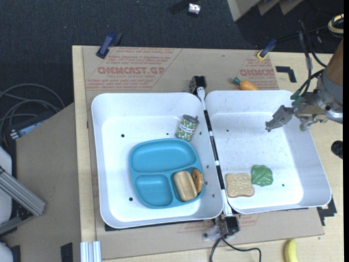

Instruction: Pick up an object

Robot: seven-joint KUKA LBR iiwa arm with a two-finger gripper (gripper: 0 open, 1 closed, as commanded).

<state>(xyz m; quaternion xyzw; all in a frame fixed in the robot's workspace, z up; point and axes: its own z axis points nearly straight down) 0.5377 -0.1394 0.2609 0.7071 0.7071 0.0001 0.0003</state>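
My gripper [287, 125] hangs over the upper right part of the right bin [305, 146], open, with nothing between its fingers. Down at the front of that bin lie a tan cracker-like slice [239, 184] and a green leafy piece [262, 176], side by side and well below the gripper. The left bin [109, 146] holds a blue divided plate [158, 165] with a brown bread roll [187, 185] in its lower right compartment. A small green-and-white can [187, 128] lies just above the plate, near the wall between the bins.
A small orange carrot [246, 84] rests on the bench behind the right bin. Clamps sit at the bench's back edge, blue [108, 45] and yellow-blue [266, 49]. A yellow banana tip [290, 251] shows at the bottom right. Cables [27, 111] lie on the floor at the left.
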